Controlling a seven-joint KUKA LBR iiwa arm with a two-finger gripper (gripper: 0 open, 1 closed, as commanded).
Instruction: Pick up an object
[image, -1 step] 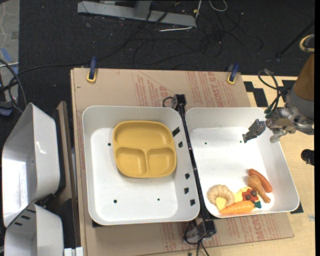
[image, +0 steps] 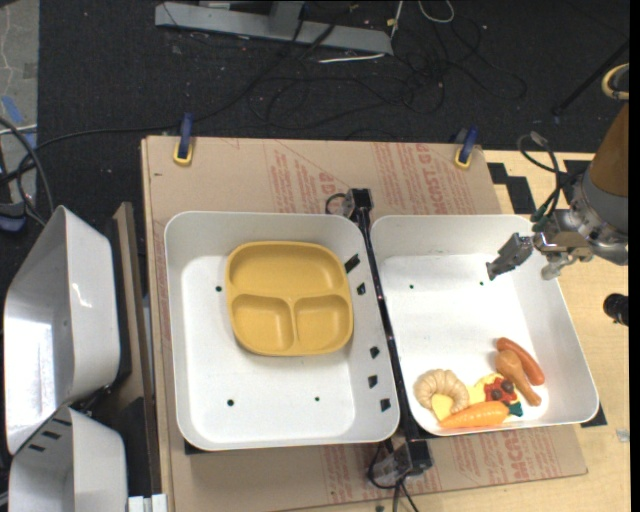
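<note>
Above right bin (image: 560, 300), end effector (image: 528, 256) (grip state unclear), cardboard (image: 280, 175) print unreadable

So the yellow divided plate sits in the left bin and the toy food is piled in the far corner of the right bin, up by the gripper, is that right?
Not quite. The yellow divided plate is in the left bin, but the toy food is piled in the near corner of the right bin, at the bottom of the camera view. The gripper is over that bin's far side, apart from the pile.
</note>
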